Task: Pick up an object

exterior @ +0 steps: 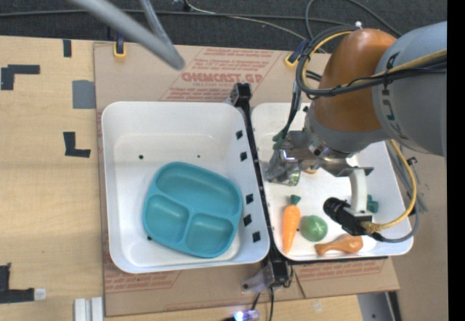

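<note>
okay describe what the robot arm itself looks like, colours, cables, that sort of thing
The arm is grey with a rounded orange band above the wrist. Black and yellow cables loop around it. The gripper at its end is dull metallic grey with dark parts.

Two white bins (174,112) on bench (43,167)

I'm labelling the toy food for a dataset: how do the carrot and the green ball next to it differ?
The carrot is orange with a small green top; the green ball is green all over. The carrot is long and tapered, lying lengthwise with its top toward the arm; the ball is round and compact. The carrot lies beside the bin's left wall; the ball sits to its right. Both rest in the right bin, below the tool.
</note>
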{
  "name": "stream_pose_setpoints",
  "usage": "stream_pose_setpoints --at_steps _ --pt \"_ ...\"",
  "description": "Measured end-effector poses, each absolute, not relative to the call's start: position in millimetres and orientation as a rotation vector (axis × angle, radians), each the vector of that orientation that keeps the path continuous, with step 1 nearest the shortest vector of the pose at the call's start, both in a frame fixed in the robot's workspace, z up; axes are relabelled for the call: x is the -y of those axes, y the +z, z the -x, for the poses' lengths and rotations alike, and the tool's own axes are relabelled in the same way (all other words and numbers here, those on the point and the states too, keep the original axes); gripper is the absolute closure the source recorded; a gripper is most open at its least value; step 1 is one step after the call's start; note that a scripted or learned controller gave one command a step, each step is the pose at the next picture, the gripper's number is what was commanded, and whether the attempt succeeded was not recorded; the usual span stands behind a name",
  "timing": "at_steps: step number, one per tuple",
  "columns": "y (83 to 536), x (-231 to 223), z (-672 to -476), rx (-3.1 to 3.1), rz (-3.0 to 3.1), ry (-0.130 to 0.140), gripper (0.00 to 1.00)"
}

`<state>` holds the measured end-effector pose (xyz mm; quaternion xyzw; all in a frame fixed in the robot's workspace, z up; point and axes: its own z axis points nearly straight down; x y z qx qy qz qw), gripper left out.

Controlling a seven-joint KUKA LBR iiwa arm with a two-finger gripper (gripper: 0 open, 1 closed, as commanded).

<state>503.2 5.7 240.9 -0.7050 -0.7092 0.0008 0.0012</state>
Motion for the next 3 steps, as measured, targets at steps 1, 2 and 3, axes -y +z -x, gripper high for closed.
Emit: stream_pose_setpoints --at_steps 1,2,3 --pt "241.0 -52.0 -509.7 2.227 2.214 0.001 1.00" --pt "238.4 -103.0 -505.2 2.227 2.213 0.002 1.00" --pt "238.6 -100.3 -505.5 2.224 2.217 0.004 0.00"
